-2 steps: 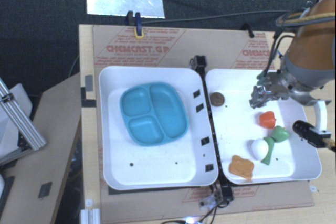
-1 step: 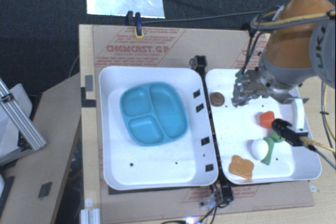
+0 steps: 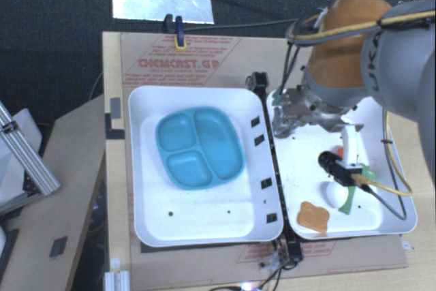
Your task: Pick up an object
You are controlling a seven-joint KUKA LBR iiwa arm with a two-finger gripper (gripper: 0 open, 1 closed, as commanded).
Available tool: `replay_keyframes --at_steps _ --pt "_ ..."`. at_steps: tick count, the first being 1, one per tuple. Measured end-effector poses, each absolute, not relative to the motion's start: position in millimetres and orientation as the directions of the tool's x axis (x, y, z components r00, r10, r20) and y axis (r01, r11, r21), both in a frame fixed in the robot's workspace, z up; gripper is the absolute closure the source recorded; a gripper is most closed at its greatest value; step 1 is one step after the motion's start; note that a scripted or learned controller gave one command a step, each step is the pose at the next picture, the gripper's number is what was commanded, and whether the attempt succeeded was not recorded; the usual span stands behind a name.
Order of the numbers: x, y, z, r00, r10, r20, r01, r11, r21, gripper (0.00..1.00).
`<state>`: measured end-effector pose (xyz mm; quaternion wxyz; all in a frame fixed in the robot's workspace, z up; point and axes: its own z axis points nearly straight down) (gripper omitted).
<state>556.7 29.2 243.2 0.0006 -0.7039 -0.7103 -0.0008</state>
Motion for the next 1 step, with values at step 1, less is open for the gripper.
replay_keyframes --at_steps 1 --pt "570.1 85.7 232.6 -0.009 1.0 0.002 1.0 0.009 0.001 1.0"
